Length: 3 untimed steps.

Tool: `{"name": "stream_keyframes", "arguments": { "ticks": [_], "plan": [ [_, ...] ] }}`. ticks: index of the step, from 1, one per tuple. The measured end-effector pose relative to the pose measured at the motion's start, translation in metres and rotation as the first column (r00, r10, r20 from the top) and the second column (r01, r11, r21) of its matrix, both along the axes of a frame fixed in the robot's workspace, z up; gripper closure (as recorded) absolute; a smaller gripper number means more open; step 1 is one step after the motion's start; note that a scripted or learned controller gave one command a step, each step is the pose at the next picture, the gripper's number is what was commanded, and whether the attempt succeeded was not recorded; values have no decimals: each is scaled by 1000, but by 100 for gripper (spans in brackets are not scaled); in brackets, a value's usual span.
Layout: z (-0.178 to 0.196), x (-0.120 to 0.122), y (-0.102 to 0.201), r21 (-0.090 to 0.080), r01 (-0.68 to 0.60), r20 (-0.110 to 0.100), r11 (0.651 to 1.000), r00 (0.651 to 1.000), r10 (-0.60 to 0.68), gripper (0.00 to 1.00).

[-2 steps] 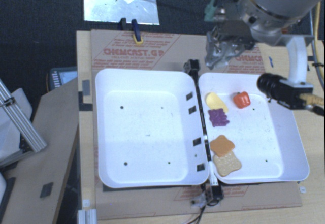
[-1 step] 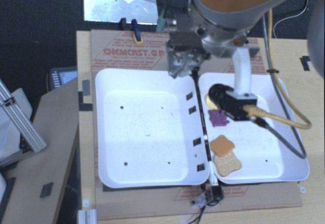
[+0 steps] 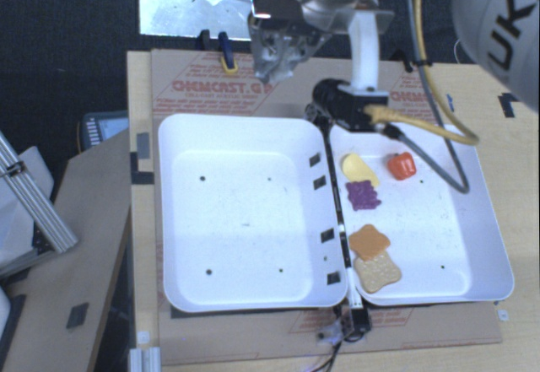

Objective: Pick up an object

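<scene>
Right bin [image 3: 472,227]: yellow piece [image 3: 357,168], red piece [image 3: 402,165], purple piece [image 3: 364,194], orange piece [image 3: 369,240], tan piece [image 3: 377,272] are contained. Pincer [image 3: 274,58] is raised above the counter [image 3: 211,88]; its state cannot be told

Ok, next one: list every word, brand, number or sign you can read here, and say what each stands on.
"CHEMCAST", red print on the brown sheet under the bins, readable near the left bin's far edge; the smaller red lines around it are too blurred to read.
"UK", large dark letters on the grey arm at upper right, cut off by the frame edge.
More red print beyond the right bin, too blurred to read.
</scene>
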<state>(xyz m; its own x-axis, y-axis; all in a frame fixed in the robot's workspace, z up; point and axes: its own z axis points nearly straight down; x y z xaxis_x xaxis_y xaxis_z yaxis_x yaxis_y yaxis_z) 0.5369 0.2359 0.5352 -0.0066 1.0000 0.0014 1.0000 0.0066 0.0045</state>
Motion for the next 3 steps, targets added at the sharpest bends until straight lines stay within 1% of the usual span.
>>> {"name": "stream_keyframes", "arguments": {
  "ticks": [2, 3],
  "plan": [
    [22, -1, -1, 2, -1, 2, 1000, 1000, 1, 100],
    [22, -1, -1, 1, -1, 2, 1000, 1000, 1, 0]
  ]
}}
